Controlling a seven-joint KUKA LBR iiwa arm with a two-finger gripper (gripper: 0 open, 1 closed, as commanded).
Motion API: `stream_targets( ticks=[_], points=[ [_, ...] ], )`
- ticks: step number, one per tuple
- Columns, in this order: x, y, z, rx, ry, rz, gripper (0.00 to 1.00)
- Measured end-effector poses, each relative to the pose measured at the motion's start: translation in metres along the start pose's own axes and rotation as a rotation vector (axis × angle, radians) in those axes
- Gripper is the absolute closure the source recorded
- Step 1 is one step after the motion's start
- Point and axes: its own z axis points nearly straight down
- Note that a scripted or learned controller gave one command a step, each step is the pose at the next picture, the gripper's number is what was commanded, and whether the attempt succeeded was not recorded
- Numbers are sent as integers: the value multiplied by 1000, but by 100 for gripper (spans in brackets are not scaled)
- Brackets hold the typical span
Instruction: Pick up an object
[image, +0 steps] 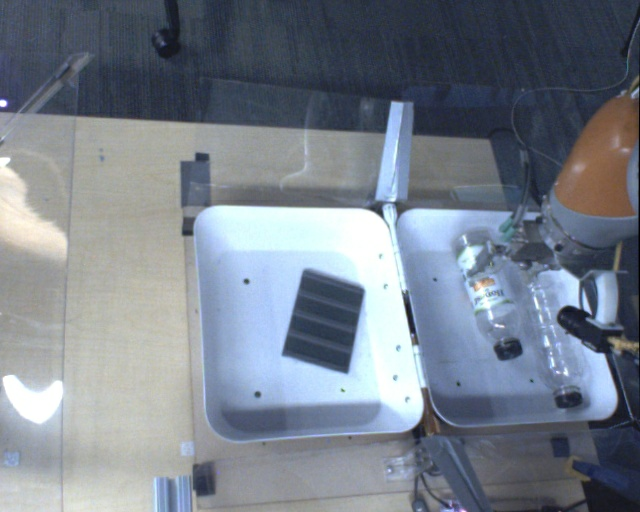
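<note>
Camera view shows two clear bottles in the right bin (440, 390): one labelled bottle (487, 296) and one plain bottle (553, 340) beside it. Near the labelled bottle's upper end hangs the hand (522, 240); a dark ridged pad (324, 320) lies in the left bin (230, 300).

Robotics lab, wooden bench (120, 330), white bins (220, 330), cables (520, 120)

No readable text anywhere. Small clear bottle (488, 305) in right bin (440, 390) carried label with orange mark — lettering too small and blurred to make out. Dark ribbed pad (323, 320) in left bin (225, 300) bore no marking.
</note>
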Motion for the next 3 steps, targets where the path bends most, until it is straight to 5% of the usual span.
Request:
stream_targets(
  ticks=[1,2,3],
  points=[
    [-59,32,66,-5,0,185,0],
    [-7,19,99,-24,-8,-37,0],
    [-6,21,87,-30,-6,-38,100]
  ],
)
